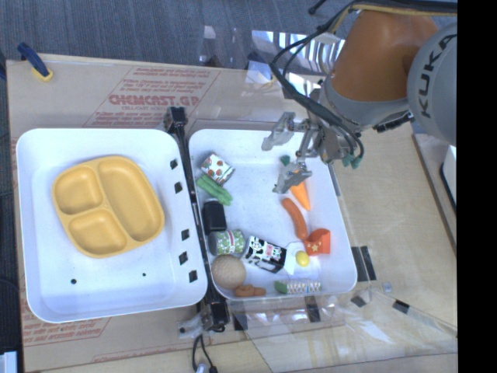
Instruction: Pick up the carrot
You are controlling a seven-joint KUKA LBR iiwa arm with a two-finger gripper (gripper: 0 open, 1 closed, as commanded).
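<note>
Over the right bin (335, 208), the gripper (292, 179) touches the carrot (300, 194). Whether it has hold, I cannot tell. Best lift slowly.

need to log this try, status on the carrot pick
Gripper down in right bin, fingertips at carrot. Carrot lying on bin floor. Orange sausage just beside carrot, red piece further off.

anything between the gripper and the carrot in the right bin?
Nothing visible. The grey two-finger gripper is already down on the upper end of the small orange carrot in the right white bin. The orange-red sausage-shaped piece lies just below the carrot, clear of the approach.
</note>
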